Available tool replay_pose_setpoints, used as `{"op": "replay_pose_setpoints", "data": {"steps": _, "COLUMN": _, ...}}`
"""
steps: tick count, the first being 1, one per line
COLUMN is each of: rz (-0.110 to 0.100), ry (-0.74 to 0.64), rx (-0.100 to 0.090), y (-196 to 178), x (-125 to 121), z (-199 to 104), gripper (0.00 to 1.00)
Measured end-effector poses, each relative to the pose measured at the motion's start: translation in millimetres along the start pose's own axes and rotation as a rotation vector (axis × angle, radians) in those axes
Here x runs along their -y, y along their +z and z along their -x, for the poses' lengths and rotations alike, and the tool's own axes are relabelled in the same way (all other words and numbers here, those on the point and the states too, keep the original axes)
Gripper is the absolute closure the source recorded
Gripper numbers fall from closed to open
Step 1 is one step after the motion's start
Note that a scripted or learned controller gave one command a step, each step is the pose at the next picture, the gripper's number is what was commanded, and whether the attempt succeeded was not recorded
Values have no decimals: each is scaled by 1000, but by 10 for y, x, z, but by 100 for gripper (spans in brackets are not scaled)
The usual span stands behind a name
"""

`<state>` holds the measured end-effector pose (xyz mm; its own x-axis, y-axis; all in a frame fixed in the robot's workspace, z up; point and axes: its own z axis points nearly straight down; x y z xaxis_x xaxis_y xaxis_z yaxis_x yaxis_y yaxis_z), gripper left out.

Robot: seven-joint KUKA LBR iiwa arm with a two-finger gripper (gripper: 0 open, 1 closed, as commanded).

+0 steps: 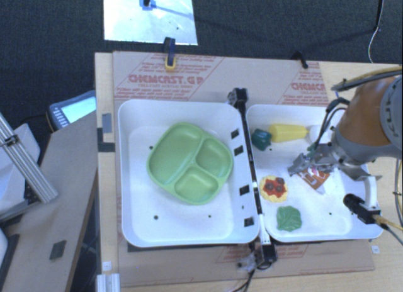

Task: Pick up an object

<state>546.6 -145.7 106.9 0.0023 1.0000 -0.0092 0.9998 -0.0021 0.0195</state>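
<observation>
Packet (315,178): red-orange and white, crumpled, under fingers (308,166).

Bench below me, two bins on it

My bench (208,70) carries a printed clear sheet (189,80), and on that sit the left white bin (135,221) and right white bin (327,224), side by side, touching.

one fixed camera looks down at a slant (from above) on both white bins (189,111).
</observation>
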Motion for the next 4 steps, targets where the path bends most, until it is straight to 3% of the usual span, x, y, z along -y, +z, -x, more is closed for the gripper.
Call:
{"op": "replay_pose_setpoints", "data": {"steps": 1, "rz": 7, "ry": 1, "rx": 5, "y": -102, "x": -18, "z": 11, "gripper": 100}}
{"op": "replay_pose_setpoints", "data": {"steps": 2, "rz": -14, "ry": -3, "rx": -8, "y": -544, "x": -18, "z": 55, "gripper": 100}}
{"op": "replay_pose_setpoints", "data": {"steps": 4, "rz": -13, "ry": -7, "rx": -7, "y": -1519, "x": -57, "z": 35, "gripper": 100}}
